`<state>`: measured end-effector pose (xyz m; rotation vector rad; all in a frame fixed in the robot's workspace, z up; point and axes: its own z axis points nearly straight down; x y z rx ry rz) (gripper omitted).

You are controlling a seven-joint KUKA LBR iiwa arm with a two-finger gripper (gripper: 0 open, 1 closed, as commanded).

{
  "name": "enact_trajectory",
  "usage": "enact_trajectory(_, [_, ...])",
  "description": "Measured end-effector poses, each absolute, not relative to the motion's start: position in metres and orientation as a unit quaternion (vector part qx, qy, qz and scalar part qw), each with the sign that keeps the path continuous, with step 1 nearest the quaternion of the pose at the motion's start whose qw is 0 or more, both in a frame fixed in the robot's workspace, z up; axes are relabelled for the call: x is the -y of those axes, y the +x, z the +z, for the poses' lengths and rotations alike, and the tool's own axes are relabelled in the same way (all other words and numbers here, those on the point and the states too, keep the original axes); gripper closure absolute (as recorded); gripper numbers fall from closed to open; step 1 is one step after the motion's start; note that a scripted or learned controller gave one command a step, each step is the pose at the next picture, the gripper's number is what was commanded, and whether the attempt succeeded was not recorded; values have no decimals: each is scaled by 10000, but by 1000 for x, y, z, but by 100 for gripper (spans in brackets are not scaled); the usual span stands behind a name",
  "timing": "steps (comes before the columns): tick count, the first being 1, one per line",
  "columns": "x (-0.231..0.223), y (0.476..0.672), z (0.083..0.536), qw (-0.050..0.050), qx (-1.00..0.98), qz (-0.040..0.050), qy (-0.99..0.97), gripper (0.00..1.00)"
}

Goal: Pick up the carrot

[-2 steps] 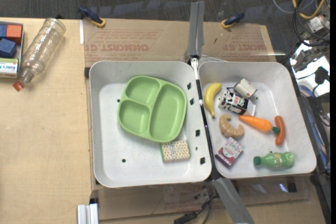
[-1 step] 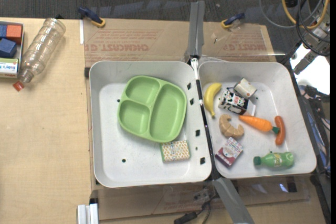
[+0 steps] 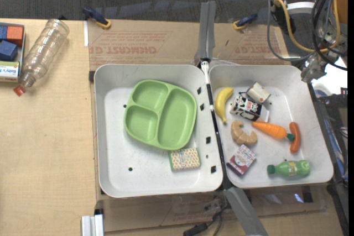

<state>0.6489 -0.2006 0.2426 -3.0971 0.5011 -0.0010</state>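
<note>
The carrot is orange with a small green tip. It lies flat in the right bin, right of centre and pointing left. A reddish sausage touches its green end. My gripper hangs at the bin's far right corner, under a bundle of cables. It is well above and to the right of the carrot, and nothing is visibly held in it.
The right bin also holds a banana, a black-and-white carton, a white box, a bread roll, a red packet and a green bottle. The left bin holds a green divided plate and a cracker pack. A clear bottle lies on the bench.
</note>
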Motion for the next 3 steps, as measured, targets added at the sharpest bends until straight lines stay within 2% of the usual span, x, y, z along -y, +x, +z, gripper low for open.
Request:
enact_trajectory(1, [219,660,229,26,-988,-13,-9951,100])
enact_trajectory(3, [211,663,248,82,-948,-38,-9955,100])
